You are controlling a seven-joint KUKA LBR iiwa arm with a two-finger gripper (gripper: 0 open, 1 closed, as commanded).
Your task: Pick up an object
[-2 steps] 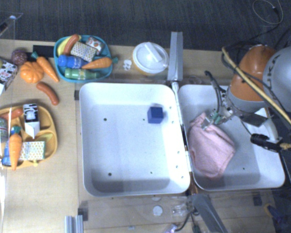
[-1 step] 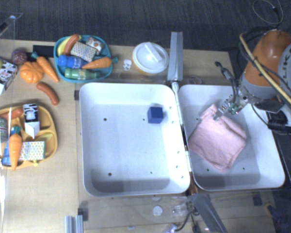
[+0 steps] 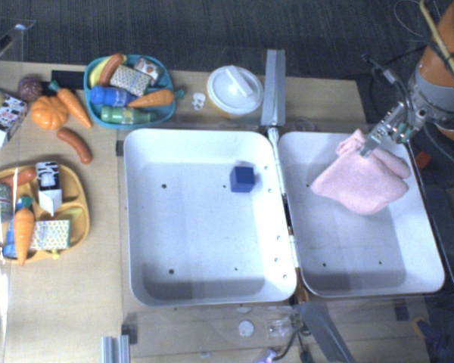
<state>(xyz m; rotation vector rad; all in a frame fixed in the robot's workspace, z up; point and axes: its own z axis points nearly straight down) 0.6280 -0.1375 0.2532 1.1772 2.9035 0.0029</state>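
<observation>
White moulded plastic forms the two shallow bins, their rounded rims meeting along a central seam; nearest us their floors are bare and smooth, dotted with small dark holes. Further in, we find a small blue cube [image 3: 243, 178], hard-edged and matte, resting alone on the floor of the left bin [image 3: 136, 225]. In the right bin [image 3: 431, 263] lies a pink cloth [image 3: 361, 181], soft and crumpled, with one corner drawn up toward the far right wall. The gripper [image 3: 372, 144] sits at that raised corner, and its fingers appear closed on the fabric there, though the pinch is small in view; we judge the hold probable rather than certain. Most of the cloth rests on the bin floor, so we read the pick as begun but not completed: the lift remains. Beyond the bins stand a glossy white lidded bowl [image 3: 236, 89] and a blue basket [image 3: 129, 89] of plastic toy food.
</observation>
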